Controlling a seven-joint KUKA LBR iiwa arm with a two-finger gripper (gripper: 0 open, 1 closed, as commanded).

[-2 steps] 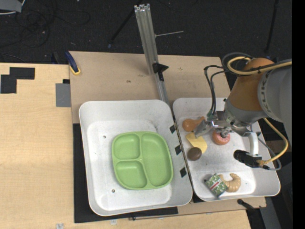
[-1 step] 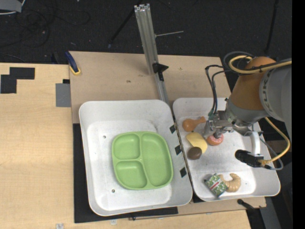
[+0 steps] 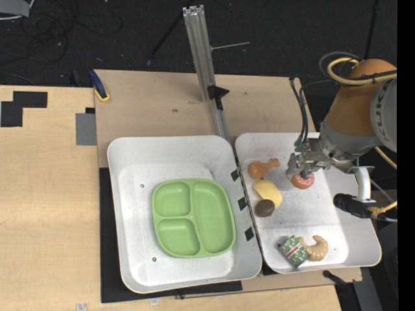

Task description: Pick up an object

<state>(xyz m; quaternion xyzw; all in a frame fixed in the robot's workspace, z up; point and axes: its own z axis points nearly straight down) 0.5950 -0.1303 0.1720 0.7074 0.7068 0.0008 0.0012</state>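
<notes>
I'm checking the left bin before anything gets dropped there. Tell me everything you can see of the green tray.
The green tray is light green, looks like plastic, with rounded corners and three compartments: two smaller ones on its left, one long one on its right. It lies flat, slightly turned, on the left bin floor, apart from its walls.

A single fixed camera looked down on the light wooden bench from above, at a slant, from the bench's near side toward its far edge and the dark floor beyond. It stood far enough back to take in both shallow white plastic bins whole: the left bin near the middle of the frame, the right bin toward the right. An upright silver aluminium post rose behind them. The grey arm with its orange band entered from the frame's right.
</notes>
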